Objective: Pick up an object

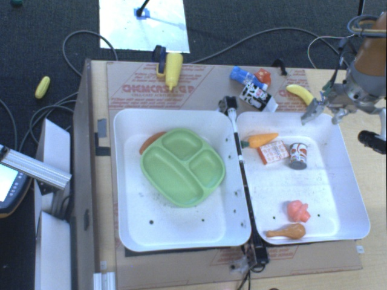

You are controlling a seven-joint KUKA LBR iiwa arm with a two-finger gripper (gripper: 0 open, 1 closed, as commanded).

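Note:
My gripper [322, 113] hangs open over the far right rim of the right bin [338, 186], with nothing between its fingers. In that bin lie an orange carrot [260, 140], a red-and-white box [274, 152], a small can [298, 155], a pink toy [298, 211] and a tan drumstick [286, 231]. The nearest of them, the can, lies below and left of the gripper. The left bin [136, 222] holds a green divided plate [182, 167] that covers most of an orange item [150, 142].
On the cardboard behind the bins lie a yellow bottle [172, 69], a blue bottle [243, 75], a black-and-white carton [257, 95], a red item [263, 75] and a banana [299, 93]. Cables run around the bench. A grey device [24, 174] stands at the left.

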